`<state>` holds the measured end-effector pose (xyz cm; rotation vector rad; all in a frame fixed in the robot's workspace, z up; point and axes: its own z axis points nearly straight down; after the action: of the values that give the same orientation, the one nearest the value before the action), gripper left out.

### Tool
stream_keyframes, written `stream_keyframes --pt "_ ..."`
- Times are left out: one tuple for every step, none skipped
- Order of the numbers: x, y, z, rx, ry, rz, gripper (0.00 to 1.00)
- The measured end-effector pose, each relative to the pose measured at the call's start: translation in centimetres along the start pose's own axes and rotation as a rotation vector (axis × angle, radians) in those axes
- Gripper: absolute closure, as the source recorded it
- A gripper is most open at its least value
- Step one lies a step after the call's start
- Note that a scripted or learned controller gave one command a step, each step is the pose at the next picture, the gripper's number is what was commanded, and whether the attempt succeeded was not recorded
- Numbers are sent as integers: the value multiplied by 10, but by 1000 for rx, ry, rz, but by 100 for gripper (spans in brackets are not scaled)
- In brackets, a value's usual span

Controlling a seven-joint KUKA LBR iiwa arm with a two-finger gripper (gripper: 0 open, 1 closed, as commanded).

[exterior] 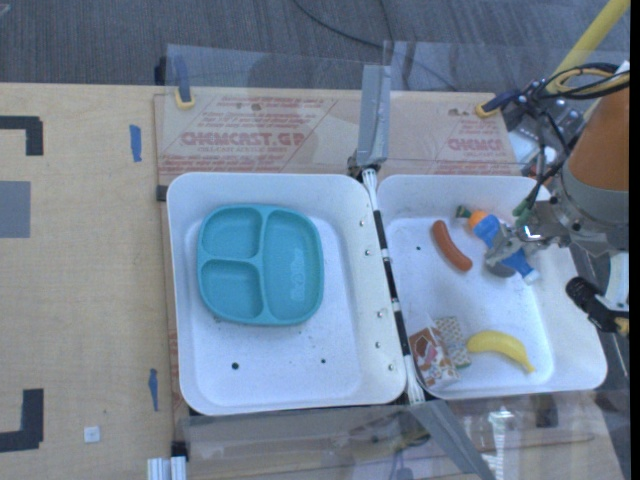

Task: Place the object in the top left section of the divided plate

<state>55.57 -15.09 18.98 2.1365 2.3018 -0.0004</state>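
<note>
While red "CHEMCAST GP" lettering (243,138) marks the sheet behind the bins, the tool (505,255) (grip state unclear) hovers beside the sausage (451,245).

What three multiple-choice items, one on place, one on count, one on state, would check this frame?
1. The teal divided plastic plate lies in:
A. the left white bin
B. the right white bin
C. on the bench

2. The plate has how many sections?
A. two
B. three
C. four

3. The curved yellow banana is:
A. on the plate
B. lying in the right bin
C. hanging in the air

Answers: 1 A, white floor surrounds it; 2 B, ridges split it in three; 3 B, it rests on the bin floor.
</note>
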Motion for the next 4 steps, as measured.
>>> stream_keyframes --pt "78 37 -32 -1 0 140 100" --pt "128 -24 -36 4 2 -9 100" --pt "248 -21 -8 4 1 -77 100" --pt "321 4 -3 -2 1 -381 100"
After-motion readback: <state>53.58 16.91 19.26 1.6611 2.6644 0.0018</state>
